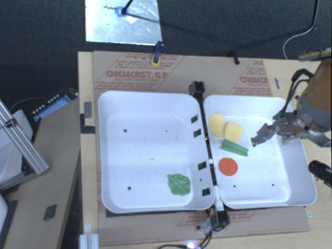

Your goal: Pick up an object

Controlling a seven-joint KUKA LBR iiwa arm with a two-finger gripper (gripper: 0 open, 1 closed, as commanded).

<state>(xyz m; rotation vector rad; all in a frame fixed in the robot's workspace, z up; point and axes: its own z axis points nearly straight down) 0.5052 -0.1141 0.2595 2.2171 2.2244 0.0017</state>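
In the right bin lie two yellow pieces side by side, a green stick-shaped piece below them and a round orange-red piece nearer the front. A green leafy piece lies in the left bin near its front right corner. My gripper hangs over the right bin, to the right of the yellow pieces and the green stick, apart from them. Nothing shows between its fingers.
A dark hinge strip with clips runs between the two bins. The arm's grey wrist and orange band fill the right side. A metal sheet lies behind the bench, and an aluminium frame stands at left.
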